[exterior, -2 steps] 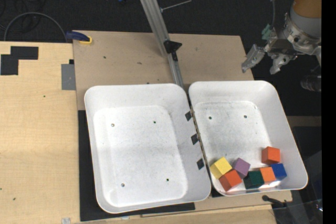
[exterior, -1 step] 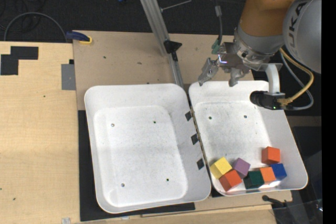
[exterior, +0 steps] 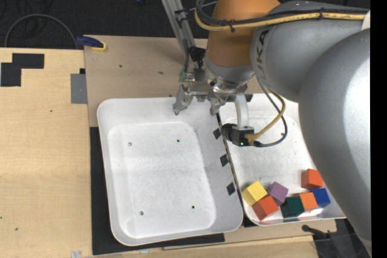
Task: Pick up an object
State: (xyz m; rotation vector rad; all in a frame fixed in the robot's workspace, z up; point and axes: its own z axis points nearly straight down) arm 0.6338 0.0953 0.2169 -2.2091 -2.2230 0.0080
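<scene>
Camera view: the grey arm (exterior: 314,51) enters from the right, its orange band (exterior: 239,24) above the wrist, and the gripper (exterior: 198,103) hangs over the far edge of the two white bins, near the divide between them. The fingers (exterior: 180,103) stand apart, spread wide, with nothing between them; one tip lies over the far rim of the left bin (exterior: 121,130), the other just beside the divide. A black cable loops from the wrist to a small fitting (exterior: 237,133) over the right bin (exterior: 289,130). The objects lie clustered in the near corner of the right bin, well apart from the gripper: a yellow cube (exterior: 255,191), a purple cube (exterior: 279,191), a red cube (exterior: 265,207), a green cube (exterior: 292,206), an orange cube (exterior: 308,200), a blue cube (exterior: 321,196) and a second red cube (exterior: 312,179). Most touch or nearly touch a neighbour. Both bins rest on the tan worktop (exterior: 42,148).
</scene>
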